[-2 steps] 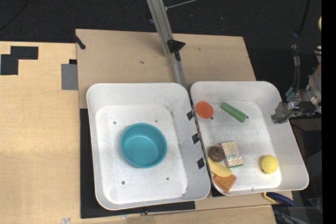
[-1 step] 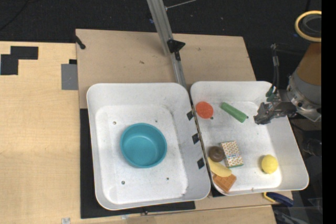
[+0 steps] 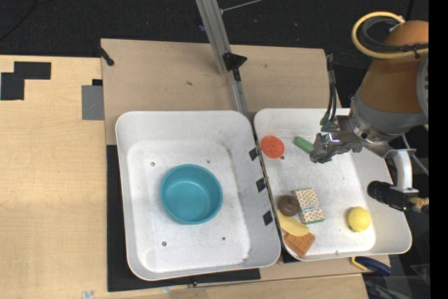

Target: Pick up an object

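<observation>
1. White bins, two of them, sit side by side on the desk (image 3: 56, 171); the left bin (image 3: 140, 136) carries a teal bowl (image 3: 192, 193) near its middle.
2. Right bin (image 3: 364, 234) carries the candidate objects: an orange disc (image 3: 272, 147) at its far left, a green stick-like piece (image 3: 304, 145) just right of the disc, a yellow ball (image 3: 359, 219) at the near right, a patterned small box (image 3: 309, 206) near the middle, a dark brown round item (image 3: 288, 204) touching the box's left side, a yellow banana-shaped piece (image 3: 293, 225) just nearer than those, and an orange-brown waffle-like piece (image 3: 301, 242) at the near rim.
3. Arm reaches in from the right; the claw (image 3: 326, 149) is low over the far part of the right bin, just beside the right end of the green piece.
4. Claw state: cannot tell. The view is too small and dark at that spot to say whether it is released or clenched, and nothing is visibly held.
5. Progress judgement: the approach looks made, with the green piece the likely target by nearness. No object appears lifted; every item seems to rest on the bin floor.
6. Left to do, as judged: secure a grasp on one object and raise it clear of the bin.
</observation>
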Tool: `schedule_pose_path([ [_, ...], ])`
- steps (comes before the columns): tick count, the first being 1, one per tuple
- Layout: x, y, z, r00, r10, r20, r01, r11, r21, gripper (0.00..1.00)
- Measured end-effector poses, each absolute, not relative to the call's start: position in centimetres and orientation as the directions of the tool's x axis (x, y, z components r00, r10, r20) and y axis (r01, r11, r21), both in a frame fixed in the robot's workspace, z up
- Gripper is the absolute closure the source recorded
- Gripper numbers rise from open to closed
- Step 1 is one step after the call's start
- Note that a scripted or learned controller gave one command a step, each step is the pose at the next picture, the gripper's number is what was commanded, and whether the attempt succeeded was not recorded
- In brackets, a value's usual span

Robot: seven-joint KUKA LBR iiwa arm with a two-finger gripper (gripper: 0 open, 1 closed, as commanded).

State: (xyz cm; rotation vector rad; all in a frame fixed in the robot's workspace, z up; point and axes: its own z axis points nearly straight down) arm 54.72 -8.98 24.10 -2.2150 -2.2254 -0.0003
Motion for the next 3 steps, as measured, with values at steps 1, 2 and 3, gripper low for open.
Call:
schedule_pose_path([
  [1,54.6,-3.7,24.1,-0.004,1.000,0.001,1.000,0.004,-0.002,1.00],
  [2,55.5,2.3,24.1,-0.004,1.000,0.001,1.000,0.004,-0.001,1.00],
  [3,57.3,7.7,24.5,-0.003,1.000,0.001,1.000,0.003,-0.001,1.00],
])
